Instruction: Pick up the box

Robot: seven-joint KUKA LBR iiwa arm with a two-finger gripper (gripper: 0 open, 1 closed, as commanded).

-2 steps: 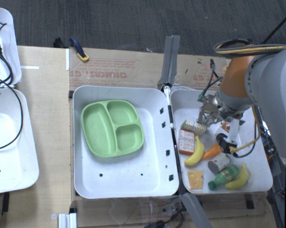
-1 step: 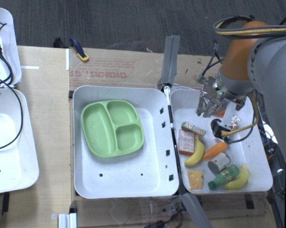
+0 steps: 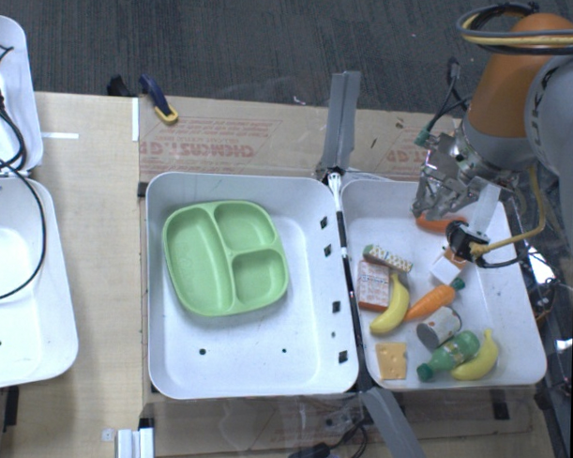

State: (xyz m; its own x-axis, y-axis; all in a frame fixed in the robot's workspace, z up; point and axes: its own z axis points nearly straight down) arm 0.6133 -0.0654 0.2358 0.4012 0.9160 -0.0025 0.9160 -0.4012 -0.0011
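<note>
Gripper (image 3: 444, 203) low over the right bin's (image 3: 507, 367) far edge, above an orange thing (image 3: 441, 221) (grip state impossible to tell), box (image 3: 374, 284) lying near the bin's left wall, touching a banana (image 3: 393, 309), green plate (image 3: 225, 257) in the left bin (image 3: 169, 360).

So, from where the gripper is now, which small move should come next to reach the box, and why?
Probably a short shift toward the left-front of the right white bin. The gripper sits near the bin's back edge, over an orange object, while the small reddish-brown box lies flat nearer the divider, beside the yellow banana. It should be centred above the box before descending.
</note>
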